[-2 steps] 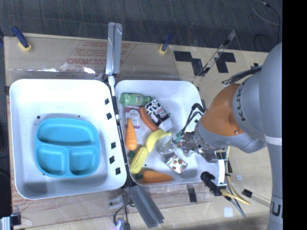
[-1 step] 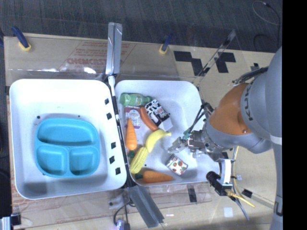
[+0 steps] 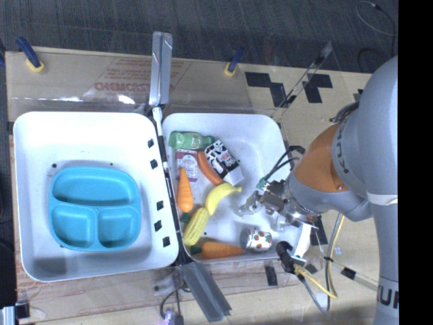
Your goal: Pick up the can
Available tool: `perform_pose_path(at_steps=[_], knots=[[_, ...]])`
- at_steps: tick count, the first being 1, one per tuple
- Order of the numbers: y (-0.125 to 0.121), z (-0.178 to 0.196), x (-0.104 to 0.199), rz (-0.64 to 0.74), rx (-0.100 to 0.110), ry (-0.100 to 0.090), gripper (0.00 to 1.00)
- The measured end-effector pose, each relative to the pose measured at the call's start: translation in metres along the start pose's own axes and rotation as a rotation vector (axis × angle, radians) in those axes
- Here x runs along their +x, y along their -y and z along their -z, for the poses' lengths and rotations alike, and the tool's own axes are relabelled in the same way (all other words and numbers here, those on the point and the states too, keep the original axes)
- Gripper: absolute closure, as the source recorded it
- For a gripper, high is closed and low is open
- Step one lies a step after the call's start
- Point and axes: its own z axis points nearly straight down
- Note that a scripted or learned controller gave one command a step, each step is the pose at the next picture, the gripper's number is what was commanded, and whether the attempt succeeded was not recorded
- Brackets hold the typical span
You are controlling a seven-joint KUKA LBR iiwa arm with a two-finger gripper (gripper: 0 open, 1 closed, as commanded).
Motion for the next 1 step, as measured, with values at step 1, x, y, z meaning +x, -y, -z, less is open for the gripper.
perform_pose_path(at_steps=[1], knots=[[0.0003, 0.008, 0.0003, 0.005, 0.004, 0.0, 1.0]])
